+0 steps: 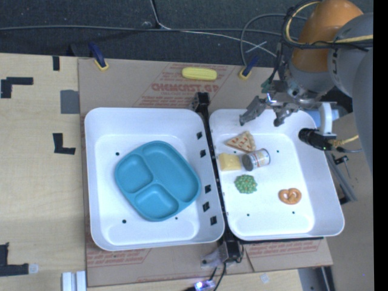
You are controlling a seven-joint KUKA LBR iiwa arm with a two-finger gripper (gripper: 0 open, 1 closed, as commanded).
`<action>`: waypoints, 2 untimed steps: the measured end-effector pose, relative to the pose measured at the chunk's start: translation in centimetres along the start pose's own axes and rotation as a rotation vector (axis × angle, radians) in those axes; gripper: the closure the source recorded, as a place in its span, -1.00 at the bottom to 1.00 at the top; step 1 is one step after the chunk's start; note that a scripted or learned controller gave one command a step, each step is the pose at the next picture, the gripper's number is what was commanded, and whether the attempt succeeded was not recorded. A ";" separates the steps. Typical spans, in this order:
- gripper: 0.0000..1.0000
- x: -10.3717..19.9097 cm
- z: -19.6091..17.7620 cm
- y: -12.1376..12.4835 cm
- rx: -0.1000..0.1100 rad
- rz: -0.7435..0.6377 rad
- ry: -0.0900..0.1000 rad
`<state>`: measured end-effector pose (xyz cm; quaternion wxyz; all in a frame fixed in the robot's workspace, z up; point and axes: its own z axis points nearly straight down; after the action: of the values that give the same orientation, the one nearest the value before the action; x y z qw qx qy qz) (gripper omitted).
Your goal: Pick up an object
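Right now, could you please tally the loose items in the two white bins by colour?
Blue: 1, the divided plate in the left bin.
Yellow: 1, the cheese block in the right bin.
Green: 1, the broccoli floret.
Orange-tan: 2, the pizza slice and the pretzel.
Silver: 1, the small can lying on its side.
Total: 6.

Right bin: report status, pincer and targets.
Pincer open, above the right bin's far edge, holding nothing. Pizza slice, cheese, can, broccoli, pretzel all lying in bin. Nothing blocking the pizza slice.
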<state>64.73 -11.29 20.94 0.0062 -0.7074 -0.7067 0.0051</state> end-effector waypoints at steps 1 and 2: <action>-1.00 0.0 -0.9 0.3 -0.014 -0.003 -0.002; -1.00 0.0 4.6 -0.8 -0.009 -0.002 -0.002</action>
<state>63.86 -11.27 16.40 0.0021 -0.7067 -0.7075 0.0026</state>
